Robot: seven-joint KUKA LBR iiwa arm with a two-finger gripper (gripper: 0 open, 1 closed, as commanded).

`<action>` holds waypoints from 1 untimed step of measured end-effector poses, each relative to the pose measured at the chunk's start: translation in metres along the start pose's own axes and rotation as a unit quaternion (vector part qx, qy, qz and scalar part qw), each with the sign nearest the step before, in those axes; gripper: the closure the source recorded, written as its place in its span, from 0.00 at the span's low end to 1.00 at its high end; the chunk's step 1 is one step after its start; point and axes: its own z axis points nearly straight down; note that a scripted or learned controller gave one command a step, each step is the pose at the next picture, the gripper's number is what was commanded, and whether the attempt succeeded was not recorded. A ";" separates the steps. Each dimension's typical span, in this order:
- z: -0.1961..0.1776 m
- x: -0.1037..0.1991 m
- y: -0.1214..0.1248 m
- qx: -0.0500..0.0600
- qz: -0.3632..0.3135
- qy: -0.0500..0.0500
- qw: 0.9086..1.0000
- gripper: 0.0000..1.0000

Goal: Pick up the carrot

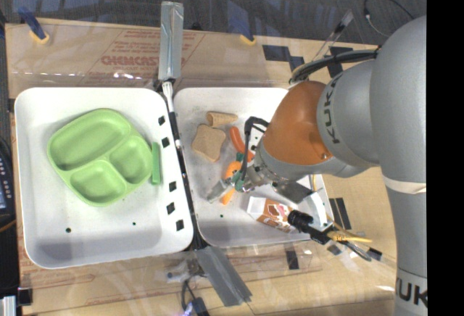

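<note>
In the right bin, the carrot (237,139) lies seemingly just beside the gripper (243,175).

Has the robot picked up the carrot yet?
Not yet, it seems. Done: the arm has reached into the right bin, and its gripper is low among the food. In hand: I cannot see anything held. Orange carrot pieces lie on the bin floor by the bread. Left: grabbing one and lifting it.
</note>
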 end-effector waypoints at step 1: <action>-0.010 -0.001 0.000 0.000 0.000 0.000 1.000 1.00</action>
